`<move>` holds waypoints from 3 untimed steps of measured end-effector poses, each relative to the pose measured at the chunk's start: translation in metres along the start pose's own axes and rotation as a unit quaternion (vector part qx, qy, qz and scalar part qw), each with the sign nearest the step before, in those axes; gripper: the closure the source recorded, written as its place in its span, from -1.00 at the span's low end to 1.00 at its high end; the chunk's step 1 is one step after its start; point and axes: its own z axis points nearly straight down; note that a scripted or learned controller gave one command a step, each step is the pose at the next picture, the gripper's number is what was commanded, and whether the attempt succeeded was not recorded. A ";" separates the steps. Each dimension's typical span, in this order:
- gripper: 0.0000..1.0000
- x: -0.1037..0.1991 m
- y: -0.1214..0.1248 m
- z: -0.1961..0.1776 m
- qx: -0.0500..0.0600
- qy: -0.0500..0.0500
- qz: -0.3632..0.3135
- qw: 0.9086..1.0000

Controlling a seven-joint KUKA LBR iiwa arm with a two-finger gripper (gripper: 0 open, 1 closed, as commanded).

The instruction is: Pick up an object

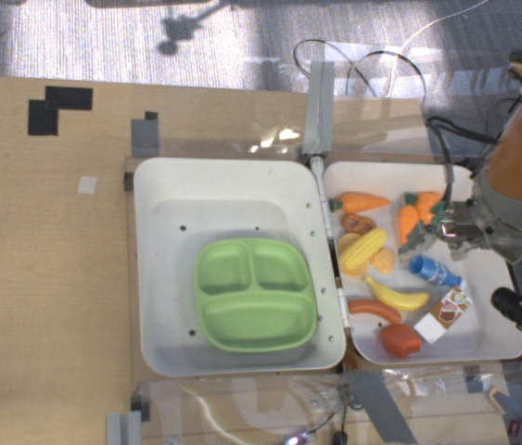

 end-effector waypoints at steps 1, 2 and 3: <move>-1.00 -0.061 0.050 0.089 0.001 0.000 -0.008 1.000; -1.00 -0.082 0.133 0.124 -0.018 -0.007 -0.011 1.000; -1.00 -0.086 0.144 0.129 -0.020 -0.009 -0.054 0.998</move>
